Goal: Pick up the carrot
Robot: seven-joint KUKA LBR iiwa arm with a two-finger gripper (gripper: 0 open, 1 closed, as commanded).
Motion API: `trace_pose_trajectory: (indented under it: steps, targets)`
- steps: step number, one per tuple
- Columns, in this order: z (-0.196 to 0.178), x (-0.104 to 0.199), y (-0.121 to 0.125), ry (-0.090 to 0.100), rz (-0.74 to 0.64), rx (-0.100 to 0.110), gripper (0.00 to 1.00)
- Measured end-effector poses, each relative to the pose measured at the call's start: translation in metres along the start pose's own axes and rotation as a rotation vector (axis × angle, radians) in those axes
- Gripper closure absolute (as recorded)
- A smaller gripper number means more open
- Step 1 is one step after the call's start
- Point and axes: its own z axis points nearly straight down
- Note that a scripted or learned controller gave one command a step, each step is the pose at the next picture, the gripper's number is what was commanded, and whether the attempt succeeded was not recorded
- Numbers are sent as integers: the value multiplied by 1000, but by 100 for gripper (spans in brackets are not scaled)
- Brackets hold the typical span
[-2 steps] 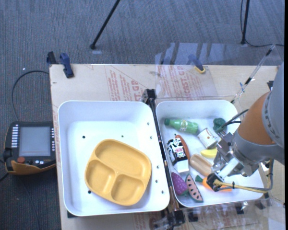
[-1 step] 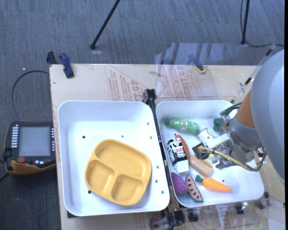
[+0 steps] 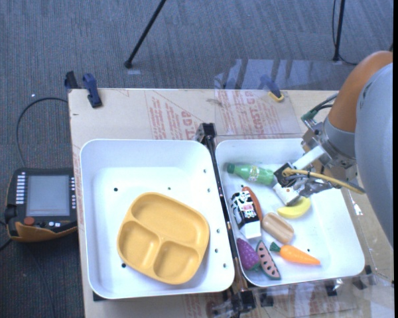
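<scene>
The carrot (image 3: 297, 255), orange with a small green top, lies near the front of the right bin (image 3: 338, 244), pointing right. My gripper (image 3: 310, 186) hangs over the back right of that bin, just above the yellow banana (image 3: 294, 209). It is well behind the carrot and apart from it. Nothing shows between the gripper and the carrot but the banana and bare bin floor.
Around the carrot lie a tan hot dog bun (image 3: 277, 227), a watermelon slice (image 3: 268, 262), a purple toy (image 3: 247, 254), a milk carton (image 3: 244, 209) and a green bottle (image 3: 251, 172). The left bin (image 3: 99, 177) holds a yellow divided plate (image 3: 162, 236).
</scene>
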Motion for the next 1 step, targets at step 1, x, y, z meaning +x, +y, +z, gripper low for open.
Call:
trace_pose_trajectory:
  steps: [1]
  targets:
    - [-36, 49, 16, -2, 98, 1, 100]
